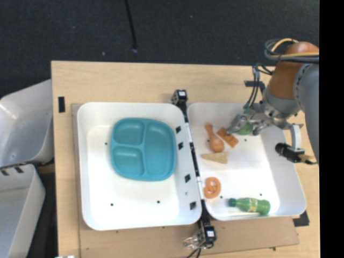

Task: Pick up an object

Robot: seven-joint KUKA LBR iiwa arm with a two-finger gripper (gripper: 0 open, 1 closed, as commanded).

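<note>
My gripper (246, 126) hangs low over the back of the right bin (279, 184), on the grey arm that comes in from the right. A small green thing (244, 127) shows right at the gripper; whether it is held I cannot tell. Just left of the gripper lie an orange-brown block (229, 140) and an orange spoon-like piece (214, 139). A tan wedge (215, 157) rests below them. Further forward are an orange pretzel-shaped ring (212, 187) and a green bottle (250, 205) lying on its side near the front wall.
The left bin (97, 198) holds a teal divided plate (144, 148). A divider with black clips (189, 160) runs between the two bins. The wooden bench (64, 85) surrounds both.
</note>
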